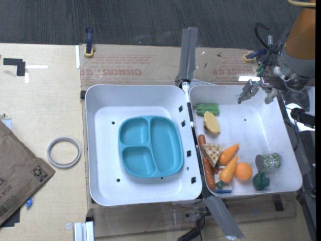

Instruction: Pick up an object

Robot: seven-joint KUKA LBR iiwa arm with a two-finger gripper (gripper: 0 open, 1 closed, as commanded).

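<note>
The arm enters from the right and carries the gripper (257,91) above the far right rim of the right bin (251,119), which serves here as the landmark. The gripper's two fingers appear spread, one toward the bin's interior and one toward its right wall, with nothing between them, though at this slant and size the reading is only probable. No object is off the bin floor, so the step in hand is judged to be the approach before a descent. The candidates all lie inside the right bin: a green pod (206,108) at its far left corner, a yellow piece (212,123) just nearer, a sausage (205,162) along the left wall, a sandwich wedge (212,152) touching two carrots (228,159), an orange (243,171) beside them, and a small can (268,160) with a broccoli floret (261,181) toward the near right corner. Left of the right bin sits the left bin (100,134) holding a blue divided plate (150,146); farther left on the table (35,99) lies a tape ring (63,151). The next move calls for choosing an isolated item, probably the can or the green pod, centring over it, and lowering with fingers apart.
</note>
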